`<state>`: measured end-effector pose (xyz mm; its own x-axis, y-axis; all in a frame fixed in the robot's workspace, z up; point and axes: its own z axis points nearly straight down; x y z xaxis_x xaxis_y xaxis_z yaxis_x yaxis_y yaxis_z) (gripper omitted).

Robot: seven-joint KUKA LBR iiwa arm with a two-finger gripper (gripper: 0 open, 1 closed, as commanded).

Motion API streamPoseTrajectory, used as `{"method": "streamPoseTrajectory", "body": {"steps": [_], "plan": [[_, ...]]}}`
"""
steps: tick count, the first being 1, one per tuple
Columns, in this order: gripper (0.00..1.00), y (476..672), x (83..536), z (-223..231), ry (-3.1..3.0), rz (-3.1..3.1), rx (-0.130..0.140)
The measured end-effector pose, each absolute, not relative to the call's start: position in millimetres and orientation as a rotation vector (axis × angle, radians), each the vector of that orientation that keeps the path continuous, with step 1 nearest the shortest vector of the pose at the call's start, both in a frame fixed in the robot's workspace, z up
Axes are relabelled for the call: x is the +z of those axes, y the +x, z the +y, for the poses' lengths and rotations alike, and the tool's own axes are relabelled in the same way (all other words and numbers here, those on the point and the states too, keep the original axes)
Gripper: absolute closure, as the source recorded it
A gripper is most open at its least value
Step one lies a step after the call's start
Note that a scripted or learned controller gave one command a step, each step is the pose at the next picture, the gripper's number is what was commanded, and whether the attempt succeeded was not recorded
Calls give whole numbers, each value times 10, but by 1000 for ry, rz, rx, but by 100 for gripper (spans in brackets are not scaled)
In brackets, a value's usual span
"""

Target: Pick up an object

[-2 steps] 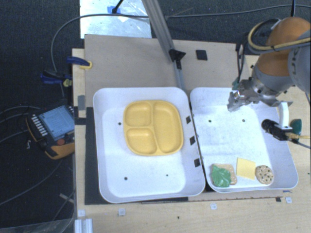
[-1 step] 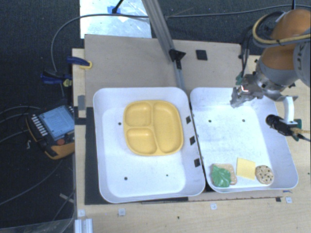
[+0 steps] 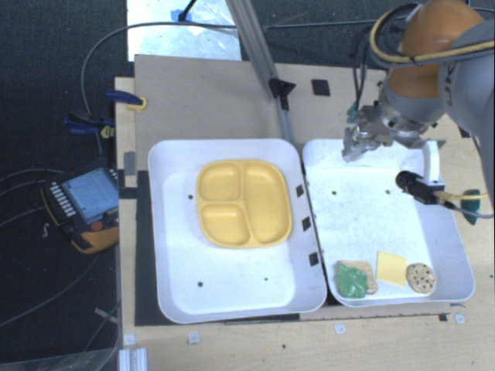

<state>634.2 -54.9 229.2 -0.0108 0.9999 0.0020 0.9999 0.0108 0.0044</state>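
Tabletop [image 3: 216, 91], tan board on dark carpet; two white bins.
My pincer [image 3: 357, 147] hangs over the right bin's [image 3: 371, 222] far-left corner, grip state untellable. Yellow cheese slice [image 3: 390, 268] lies flat at the near edge, between a green-topped toast [image 3: 355, 278] and a cookie [image 3: 421, 278]; a yellow divided plate [image 3: 244, 203] sits in the left bin [image 3: 174, 230].

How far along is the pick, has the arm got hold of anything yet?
Done: nothing looks picked. The green-topped toast, yellow cheese slice and cookie all lie along the near edge of the right bin. In hand: the gripper sits at that bin's far edge, away from them, with nothing seen between its fingers. Left: travel to an item, grasp and lift. The yellow divided plate lies in the left bin.
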Motion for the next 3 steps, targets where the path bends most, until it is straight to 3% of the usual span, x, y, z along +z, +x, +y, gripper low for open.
{"method": "streamPoseTrajectory", "body": {"steps": [3], "plan": [[100, 6618, 2113, 980, 2210, 2233, 6]]}}
